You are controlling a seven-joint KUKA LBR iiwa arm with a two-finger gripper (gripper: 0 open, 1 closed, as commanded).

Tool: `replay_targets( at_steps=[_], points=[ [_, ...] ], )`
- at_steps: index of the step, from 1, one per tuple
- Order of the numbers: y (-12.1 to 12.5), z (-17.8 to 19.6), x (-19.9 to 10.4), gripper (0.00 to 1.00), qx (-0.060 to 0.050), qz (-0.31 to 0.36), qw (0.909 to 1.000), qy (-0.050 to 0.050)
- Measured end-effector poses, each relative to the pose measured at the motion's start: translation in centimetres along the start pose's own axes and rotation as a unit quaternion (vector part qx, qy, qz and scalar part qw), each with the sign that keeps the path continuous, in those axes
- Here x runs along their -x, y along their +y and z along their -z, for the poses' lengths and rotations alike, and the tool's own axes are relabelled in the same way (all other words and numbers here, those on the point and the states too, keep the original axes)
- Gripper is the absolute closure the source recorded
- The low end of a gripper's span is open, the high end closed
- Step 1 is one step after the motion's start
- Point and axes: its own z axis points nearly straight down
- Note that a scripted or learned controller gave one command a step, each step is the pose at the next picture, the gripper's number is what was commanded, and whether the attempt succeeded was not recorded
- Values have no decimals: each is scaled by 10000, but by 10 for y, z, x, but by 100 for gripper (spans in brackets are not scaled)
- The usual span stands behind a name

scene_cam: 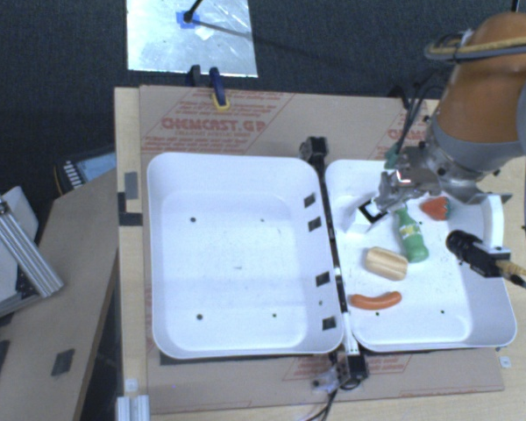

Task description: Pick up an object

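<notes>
Claw point(387, 198) sits over right white bin point(473, 323), just above top end of green plastic bottle point(410, 235); can't tell its state. Tan bread roll point(386, 262) just below bottle. Descend straight, centre on bottle w/o nudging roll.

Bench point(245, 112) carries two white bins: left bin point(237, 169), right bin point(491, 318), side by side, touching.

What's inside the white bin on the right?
The right bin holds a green bottle, a tan bread roll, a reddish sausage and an orange-red piece. The end effector hides whatever lies beneath it.
</notes>
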Motion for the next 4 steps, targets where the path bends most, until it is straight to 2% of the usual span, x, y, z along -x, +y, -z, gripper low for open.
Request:
replay_targets(
  at_steps=[1,2,3,4],
  points=[
    [7,68,-75,100,3,15,10000,10],
    [20,75,-111,100,-23,-10,10000,-2],
    [-34,43,-134,100,-66,-14,10000,-6],
    [-56,89,-88,100,-12,-61,10000,-7]
  ],
)
